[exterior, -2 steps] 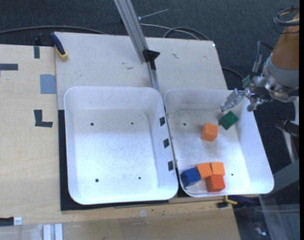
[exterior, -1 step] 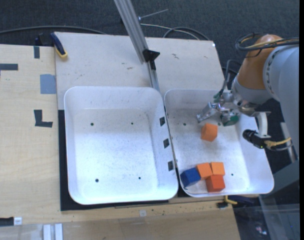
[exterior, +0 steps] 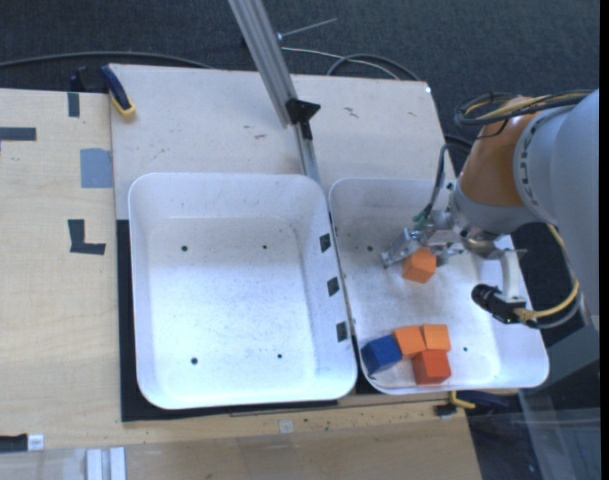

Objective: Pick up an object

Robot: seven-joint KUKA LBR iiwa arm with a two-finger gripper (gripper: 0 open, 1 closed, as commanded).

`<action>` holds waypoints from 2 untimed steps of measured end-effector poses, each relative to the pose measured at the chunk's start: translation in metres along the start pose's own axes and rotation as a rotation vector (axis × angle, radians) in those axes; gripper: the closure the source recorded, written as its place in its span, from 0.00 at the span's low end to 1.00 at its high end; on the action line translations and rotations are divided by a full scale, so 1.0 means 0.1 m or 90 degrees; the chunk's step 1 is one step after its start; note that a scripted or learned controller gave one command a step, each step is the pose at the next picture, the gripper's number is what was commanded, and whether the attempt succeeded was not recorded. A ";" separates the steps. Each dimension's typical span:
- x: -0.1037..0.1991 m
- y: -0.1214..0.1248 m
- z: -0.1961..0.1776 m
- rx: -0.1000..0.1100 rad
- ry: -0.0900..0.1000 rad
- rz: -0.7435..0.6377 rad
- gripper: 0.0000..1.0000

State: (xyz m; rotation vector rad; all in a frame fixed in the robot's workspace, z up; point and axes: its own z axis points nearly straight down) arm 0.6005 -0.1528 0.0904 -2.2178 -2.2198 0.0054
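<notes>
My gripper [exterior: 421, 255] hangs over the middle of the right bin [exterior: 369, 208], reaching in from the right. A small orange cube [exterior: 419, 267] sits between its fingertips, and the fingers are shut on it. At that bin's front edge lies a cluster of blocks: a blue cube [exterior: 381, 352], two orange cubes [exterior: 411, 340] [exterior: 436, 336] and a red-orange cube [exterior: 431, 366]. They are apart from the gripper, well in front of it.
The left bin [exterior: 144, 268] is a wide white tray with a speckled floor. A slanted metal rail [exterior: 269, 53] runs down to the wall between the bins. Cables [exterior: 514, 308] trail beside the arm at the right bin's right rim.
</notes>
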 end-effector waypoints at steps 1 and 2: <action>0.00 0.01 -0.10 -0.001 0.001 -0.001 1.00; -0.29 0.42 -0.02 -0.005 -0.001 -0.001 1.00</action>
